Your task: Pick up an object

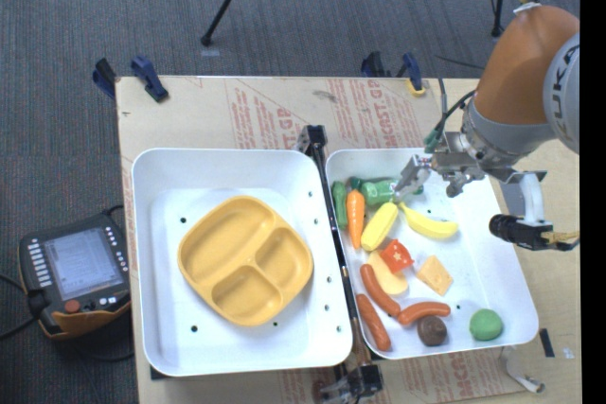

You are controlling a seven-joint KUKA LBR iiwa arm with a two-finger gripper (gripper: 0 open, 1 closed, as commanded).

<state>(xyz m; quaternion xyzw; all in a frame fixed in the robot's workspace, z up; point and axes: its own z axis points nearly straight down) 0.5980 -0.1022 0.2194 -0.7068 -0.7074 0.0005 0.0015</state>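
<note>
At the near edge of the right bin point(516, 298) lie a green ball point(487, 324), a brown ball point(433, 330) and sausages point(398, 303), while the left bin point(156, 298) holds a yellow divided plate point(245, 258). Farther back sit a cheese wedge point(436, 275), banana point(428, 222), corn cob point(379, 226) and carrot point(355, 216). Above the bin's far end hangs the gripper point(435, 177), fingers spread apart, nothing between them.

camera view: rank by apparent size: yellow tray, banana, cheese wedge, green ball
1. yellow tray, by far the largest
2. banana
3. cheese wedge and green ball: look about alike, so I would not rank them.
</note>
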